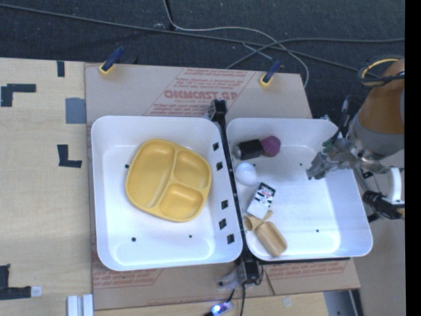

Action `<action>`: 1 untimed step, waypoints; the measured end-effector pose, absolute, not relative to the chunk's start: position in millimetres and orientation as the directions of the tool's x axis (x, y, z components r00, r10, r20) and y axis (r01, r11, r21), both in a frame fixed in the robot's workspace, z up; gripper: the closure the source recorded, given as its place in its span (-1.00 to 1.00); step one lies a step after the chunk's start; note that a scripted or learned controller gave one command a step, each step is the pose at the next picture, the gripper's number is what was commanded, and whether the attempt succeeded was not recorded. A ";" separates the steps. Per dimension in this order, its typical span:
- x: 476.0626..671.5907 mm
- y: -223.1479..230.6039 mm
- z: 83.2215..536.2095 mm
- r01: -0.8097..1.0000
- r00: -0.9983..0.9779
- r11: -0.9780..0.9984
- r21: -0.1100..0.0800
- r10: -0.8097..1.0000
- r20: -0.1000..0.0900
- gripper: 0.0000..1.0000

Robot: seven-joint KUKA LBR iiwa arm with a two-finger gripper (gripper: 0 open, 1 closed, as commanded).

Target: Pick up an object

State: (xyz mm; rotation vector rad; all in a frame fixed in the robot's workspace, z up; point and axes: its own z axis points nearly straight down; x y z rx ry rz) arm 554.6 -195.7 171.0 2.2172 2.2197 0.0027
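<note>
A cardboard-covered bench on dark carpet bears two shallow white bins side by side. The left bin holds a yellow, glossy divided tray. In the right bin, objects crowd the left wall: a black cylinder touching a purple ball, a white ball, a small printed card and a tan scoop-shaped piece. The grey arm reaches in from the right, its gripper low over bare bin floor, well apart from them; whether it is open cannot be told.
</note>
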 end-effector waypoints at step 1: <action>563.4 -191.4 230.5 1.000 -0.003 0.003 0.005 1.000 -0.002 1.00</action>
